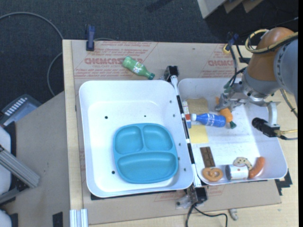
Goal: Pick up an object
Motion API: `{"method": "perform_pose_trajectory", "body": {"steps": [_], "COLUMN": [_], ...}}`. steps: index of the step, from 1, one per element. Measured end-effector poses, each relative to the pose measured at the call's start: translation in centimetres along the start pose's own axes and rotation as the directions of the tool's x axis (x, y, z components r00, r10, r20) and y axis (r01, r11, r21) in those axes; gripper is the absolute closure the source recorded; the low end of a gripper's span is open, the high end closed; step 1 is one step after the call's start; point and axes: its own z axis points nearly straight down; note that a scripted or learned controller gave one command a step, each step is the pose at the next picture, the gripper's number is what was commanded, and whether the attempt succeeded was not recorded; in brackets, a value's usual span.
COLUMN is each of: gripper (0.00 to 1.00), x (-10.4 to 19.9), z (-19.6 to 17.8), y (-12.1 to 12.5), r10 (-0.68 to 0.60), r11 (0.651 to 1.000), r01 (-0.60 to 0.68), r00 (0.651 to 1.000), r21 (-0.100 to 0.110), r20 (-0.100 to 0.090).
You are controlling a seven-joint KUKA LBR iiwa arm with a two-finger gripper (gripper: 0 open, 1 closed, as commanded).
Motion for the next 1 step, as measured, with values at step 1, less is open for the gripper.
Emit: {"method": "perform_pose_trajectory", "body": {"steps": [1], "gripper": [1.00], "x": [7.22], "z": [-0.07], "y": [-6.98], "r10": [0.001], "r11": [1.000], "r01": [-0.001], "r00": [1.000], "r21": [-0.002], "r20": [0.001]}}
